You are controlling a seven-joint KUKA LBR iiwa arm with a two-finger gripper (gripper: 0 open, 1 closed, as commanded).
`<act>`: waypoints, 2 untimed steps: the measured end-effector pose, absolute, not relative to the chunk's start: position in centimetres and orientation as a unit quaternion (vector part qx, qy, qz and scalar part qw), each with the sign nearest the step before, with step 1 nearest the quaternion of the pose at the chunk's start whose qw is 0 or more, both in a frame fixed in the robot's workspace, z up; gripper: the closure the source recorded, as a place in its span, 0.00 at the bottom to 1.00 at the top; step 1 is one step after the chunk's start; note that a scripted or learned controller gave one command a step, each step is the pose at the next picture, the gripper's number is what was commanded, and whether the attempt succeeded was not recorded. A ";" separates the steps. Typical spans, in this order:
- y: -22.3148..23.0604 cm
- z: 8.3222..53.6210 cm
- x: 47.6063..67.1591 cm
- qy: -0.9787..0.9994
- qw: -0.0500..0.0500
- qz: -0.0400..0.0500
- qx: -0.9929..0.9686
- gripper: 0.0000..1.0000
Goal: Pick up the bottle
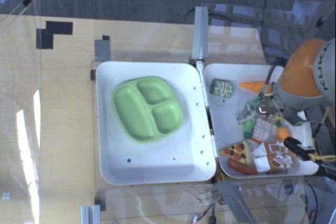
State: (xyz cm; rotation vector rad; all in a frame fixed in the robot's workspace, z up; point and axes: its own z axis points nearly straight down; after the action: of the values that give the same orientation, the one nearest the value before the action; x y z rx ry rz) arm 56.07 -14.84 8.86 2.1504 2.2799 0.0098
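1. Crowding the near end of the right bin [229,73], on the viewer's side of the gripper [261,108]: a toy pizza slice [236,151], a sausage [242,167] and a printed carton [276,157], all touching or nearly so. A red-and-white packet [261,131] and a small green item [247,125], too small to name, lie just beside the gripper on that same side.
2. Gripper sits low over this clutter. How far it stands open, and whether it holds anything: cannot tell.
3. Bottle [221,87], as best judged the stubby green-labelled container, lies left of the gripper and slightly beyond it, apart from the pile, close to the bin's left wall.
4. Carrot [251,85] lies just beyond the gripper, between it and the far wall.
5. Risks, as judged: closing where it hangs would take the packet or the green item, not the bottle. A rounded body lying flat may roll from a pinch, or get shoved against the wall.
6. Orientation: on its side, long axis roughly across the bin. Which end is the cap is unclear.
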 end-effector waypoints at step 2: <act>-12.2 12.9 55.0 0.736 0.004 0.004 0.676 1.00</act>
State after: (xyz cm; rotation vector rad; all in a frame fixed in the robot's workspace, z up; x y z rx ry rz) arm 54.98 -12.21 12.91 2.1192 2.3071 0.0139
